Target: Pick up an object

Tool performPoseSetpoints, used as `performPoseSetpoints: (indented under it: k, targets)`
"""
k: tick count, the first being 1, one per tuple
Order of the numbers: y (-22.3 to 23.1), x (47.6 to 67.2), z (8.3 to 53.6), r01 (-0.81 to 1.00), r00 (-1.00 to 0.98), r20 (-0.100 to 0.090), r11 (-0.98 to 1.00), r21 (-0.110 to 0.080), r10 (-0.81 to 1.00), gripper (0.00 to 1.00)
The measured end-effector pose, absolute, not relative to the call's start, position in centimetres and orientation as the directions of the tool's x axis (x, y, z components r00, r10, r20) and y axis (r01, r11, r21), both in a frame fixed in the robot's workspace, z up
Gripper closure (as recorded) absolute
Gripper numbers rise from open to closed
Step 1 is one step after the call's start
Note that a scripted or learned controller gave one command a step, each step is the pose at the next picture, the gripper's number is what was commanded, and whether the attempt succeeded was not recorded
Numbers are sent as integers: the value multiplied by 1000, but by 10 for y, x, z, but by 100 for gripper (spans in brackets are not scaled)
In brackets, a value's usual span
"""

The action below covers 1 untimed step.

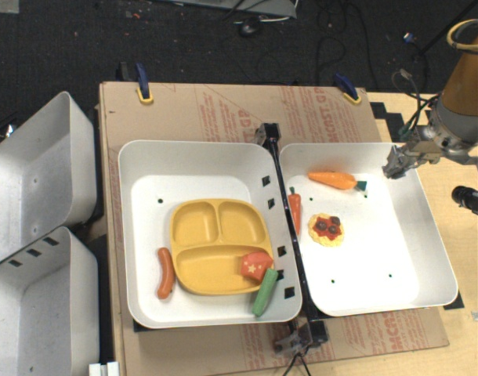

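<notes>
Two smooth, shallow white bins sit on a brown cardboard sheet above a dark floor. The right bin (427, 249) holds a tapered carrot (333, 180) at its far side, a small round pizza toy (327, 229), and a thin red chili (295, 210) along its left wall. The gripper (397, 165) hovers at the far right rim, too blurred to read. The left bin (137, 210) holds a glossy yellow divided plate (215, 241).

The right bin (396, 288) offers broad bare floor across its lower and right parts. Its clutter sits in the upper left: a carrot (333, 180), a small tart (327, 229) and a chili (295, 210) against the divider. In the left bin (145, 210), a yellow tray (215, 241) takes the middle, leaving narrow margins.
</notes>
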State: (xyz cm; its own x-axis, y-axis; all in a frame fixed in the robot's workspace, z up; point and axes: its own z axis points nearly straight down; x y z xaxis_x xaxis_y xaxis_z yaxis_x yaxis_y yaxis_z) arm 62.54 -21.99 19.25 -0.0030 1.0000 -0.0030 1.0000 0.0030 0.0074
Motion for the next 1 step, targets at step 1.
performPoseSetpoints:
  k: [1]
  targets:
    - [-220,627,247,1000,-3,-4,3,8,1000,100]
